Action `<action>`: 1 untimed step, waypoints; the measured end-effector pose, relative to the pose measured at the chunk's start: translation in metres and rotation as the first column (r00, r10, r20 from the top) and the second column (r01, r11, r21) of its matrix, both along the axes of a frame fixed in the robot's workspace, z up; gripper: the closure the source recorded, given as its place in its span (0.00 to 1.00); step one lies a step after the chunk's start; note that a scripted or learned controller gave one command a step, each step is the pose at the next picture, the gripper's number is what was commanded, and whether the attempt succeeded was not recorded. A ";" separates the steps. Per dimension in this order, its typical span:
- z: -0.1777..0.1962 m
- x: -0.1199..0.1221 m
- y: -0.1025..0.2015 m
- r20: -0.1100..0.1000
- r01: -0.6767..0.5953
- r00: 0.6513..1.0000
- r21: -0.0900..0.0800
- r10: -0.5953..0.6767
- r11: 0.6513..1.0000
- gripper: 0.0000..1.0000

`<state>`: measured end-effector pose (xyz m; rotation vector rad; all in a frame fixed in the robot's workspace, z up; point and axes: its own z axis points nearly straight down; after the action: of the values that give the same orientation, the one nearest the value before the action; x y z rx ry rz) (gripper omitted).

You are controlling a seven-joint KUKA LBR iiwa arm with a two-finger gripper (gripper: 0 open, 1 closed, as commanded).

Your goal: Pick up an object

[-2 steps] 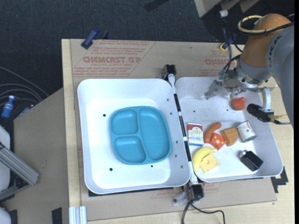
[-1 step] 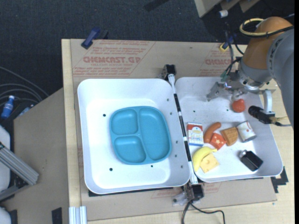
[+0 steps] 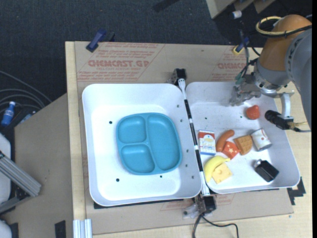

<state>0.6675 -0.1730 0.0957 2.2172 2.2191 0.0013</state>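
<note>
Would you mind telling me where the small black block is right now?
The black block lies in the right bin, near its lower right corner, just below the white cylinder and right of the banana.

The arm [image 3: 290,43] enters at about two o'clock, a rounded grey casing with a broad orange band [image 3: 282,38] wrapped round it above the wrist. A thin yellowish cable [image 3: 267,24] loops over the top of the band, and a pale metallic wrist flange [image 3: 267,86] sits below the grey shell. At its lower end the claw [image 3: 239,95] is a small grey, blurred assembly with dark thin wires running beside it.
</note>
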 end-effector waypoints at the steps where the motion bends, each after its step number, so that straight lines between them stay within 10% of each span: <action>1: 0.000 0.000 0.000 -0.001 0.000 1.000 0.000 0.000 1.000 0.00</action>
<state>0.6673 -0.1729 0.0955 2.2174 2.2196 0.0005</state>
